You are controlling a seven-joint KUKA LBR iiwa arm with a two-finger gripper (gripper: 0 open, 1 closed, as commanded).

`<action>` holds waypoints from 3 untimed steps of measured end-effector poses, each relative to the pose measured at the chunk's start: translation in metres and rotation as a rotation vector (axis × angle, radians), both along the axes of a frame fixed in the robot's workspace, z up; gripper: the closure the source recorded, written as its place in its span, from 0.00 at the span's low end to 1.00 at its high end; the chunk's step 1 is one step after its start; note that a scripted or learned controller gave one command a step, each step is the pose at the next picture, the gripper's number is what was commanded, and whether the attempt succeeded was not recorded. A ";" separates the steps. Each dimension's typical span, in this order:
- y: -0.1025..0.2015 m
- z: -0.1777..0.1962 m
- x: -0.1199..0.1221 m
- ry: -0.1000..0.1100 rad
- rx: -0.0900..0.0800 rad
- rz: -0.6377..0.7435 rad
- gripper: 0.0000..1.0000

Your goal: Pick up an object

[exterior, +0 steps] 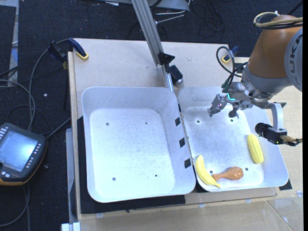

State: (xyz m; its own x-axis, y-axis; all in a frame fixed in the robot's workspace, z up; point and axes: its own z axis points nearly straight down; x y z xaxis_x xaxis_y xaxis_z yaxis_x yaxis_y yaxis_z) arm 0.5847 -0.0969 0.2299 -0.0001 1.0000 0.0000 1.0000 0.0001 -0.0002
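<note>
Yellow corn cob [255, 148], banana [204, 172] lower right; gripper [224, 105] hangs above, state unclear. Descending here likely grabs nothing.

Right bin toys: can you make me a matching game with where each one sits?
Things:
1. banana
2. corn
3. drumstick
4. pincer

Places:
A. by the right edge of the right bin
B. up over the bin's far part, holding nothing
C. in the near left corner, by the wall between the bins
D. near the front rim, just right of the banana

Pairs: 1-C, 2-A, 3-D, 4-B
</note>
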 end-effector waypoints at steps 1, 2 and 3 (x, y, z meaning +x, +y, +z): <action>0.000 0.000 0.000 0.000 0.000 0.000 0.00; 0.000 -0.047 -0.009 0.004 0.000 0.000 0.00; -0.008 -0.102 -0.005 0.005 0.000 -0.001 0.00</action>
